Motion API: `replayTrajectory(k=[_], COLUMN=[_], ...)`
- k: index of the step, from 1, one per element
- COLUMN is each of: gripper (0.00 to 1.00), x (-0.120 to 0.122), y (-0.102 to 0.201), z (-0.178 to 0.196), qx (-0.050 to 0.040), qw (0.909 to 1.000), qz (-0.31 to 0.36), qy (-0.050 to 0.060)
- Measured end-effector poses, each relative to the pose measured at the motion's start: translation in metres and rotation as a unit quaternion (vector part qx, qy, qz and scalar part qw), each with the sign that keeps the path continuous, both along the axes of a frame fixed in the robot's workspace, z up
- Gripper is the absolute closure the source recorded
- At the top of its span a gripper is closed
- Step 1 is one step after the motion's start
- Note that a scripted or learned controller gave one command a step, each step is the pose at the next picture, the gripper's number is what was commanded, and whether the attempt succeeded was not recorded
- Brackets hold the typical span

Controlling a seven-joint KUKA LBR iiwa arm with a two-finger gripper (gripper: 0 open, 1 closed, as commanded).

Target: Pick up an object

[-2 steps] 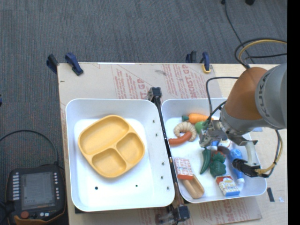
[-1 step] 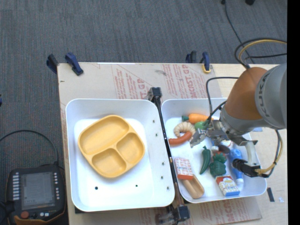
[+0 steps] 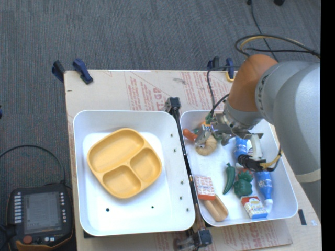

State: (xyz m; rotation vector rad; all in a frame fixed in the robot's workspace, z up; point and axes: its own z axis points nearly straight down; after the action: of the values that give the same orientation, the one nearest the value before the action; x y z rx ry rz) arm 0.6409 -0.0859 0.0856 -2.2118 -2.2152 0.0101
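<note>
My gripper [image 3: 213, 132] hangs low over the far left corner of the right bin [image 3: 287, 192], under the grey and orange wrist. Right below it lies a tan lumpy object [image 3: 205, 146], touching or nearly touching the gripper. A small orange-red piece [image 3: 189, 135] lies just left of it by the bin wall. A blue bottle [image 3: 241, 148] sits partly hidden under the wrist.
The right bin also holds a green pepper [image 3: 229, 178], a green broccoli-like toy [image 3: 243, 185], a second blue bottle [image 3: 264, 186], a small red and white box [image 3: 255, 207] and a wooden scoop with a red label [image 3: 210, 195]. A yellow divided plate [image 3: 124, 162] lies in the left bin [image 3: 84, 213].
</note>
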Motion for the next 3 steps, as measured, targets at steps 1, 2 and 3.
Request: replayTrajectory(k=[1, 2, 3], gripper=[1.0, 1.0, 1.0], x=[0.001, 0.001, 0.001], y=[0.0, 0.0, 0.001], z=[0.011, 0.02, 0.03], qx=[-0.0008, -0.0005, -0.0002], qw=[1.0, 1.0, 1.0], qz=[0.002, 0.004, 0.005], qy=[-0.002, -0.001, 0.0])
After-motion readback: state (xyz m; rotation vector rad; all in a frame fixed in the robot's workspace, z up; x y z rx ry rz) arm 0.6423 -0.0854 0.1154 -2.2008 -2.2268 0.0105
